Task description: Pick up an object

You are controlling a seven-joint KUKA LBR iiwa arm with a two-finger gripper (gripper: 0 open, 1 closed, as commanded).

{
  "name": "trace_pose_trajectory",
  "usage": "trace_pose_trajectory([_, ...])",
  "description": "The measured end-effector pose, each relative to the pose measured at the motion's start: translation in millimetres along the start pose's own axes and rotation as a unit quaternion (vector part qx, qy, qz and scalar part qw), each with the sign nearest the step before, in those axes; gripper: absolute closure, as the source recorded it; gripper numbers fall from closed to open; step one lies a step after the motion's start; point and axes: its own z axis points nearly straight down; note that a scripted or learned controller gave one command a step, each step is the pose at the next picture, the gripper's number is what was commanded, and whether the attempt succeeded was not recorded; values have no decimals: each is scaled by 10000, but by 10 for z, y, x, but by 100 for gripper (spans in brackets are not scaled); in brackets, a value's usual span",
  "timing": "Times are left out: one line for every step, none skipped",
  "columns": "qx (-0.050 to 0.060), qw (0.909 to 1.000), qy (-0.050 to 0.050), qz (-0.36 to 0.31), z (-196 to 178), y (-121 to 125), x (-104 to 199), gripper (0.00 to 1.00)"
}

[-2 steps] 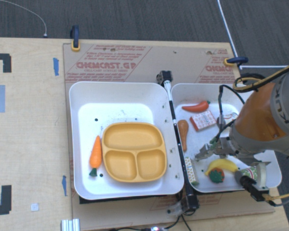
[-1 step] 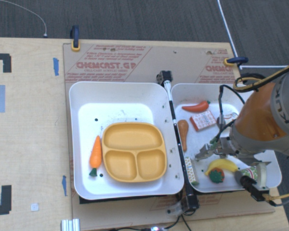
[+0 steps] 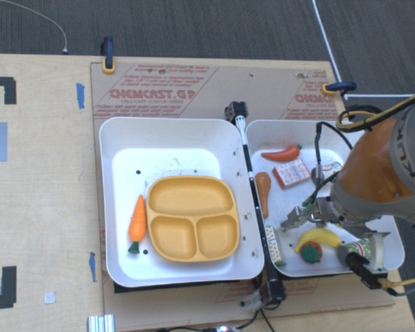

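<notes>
Nearest the lens, a yellow banana [image 3: 319,237] and a green-and-orange toy [image 3: 310,252] lie at the front of the right bin [image 3: 394,254], just below the pincer [image 3: 291,220], whose metal fingers look slightly apart with nothing between them, though they are small and hard to read. Much of that bin is hidden under the arm [image 3: 373,171], which reaches in from the right, orange band angled down toward the wrist. Beyond sit a red pepper [image 3: 281,153], a red packet [image 3: 291,173] and a brown drumstick shape [image 3: 263,189]
</notes>
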Motion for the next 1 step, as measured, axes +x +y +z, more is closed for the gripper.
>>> trace_pose_trajectory([-5, 10000, -26, 13, 4, -2, 27, 0])
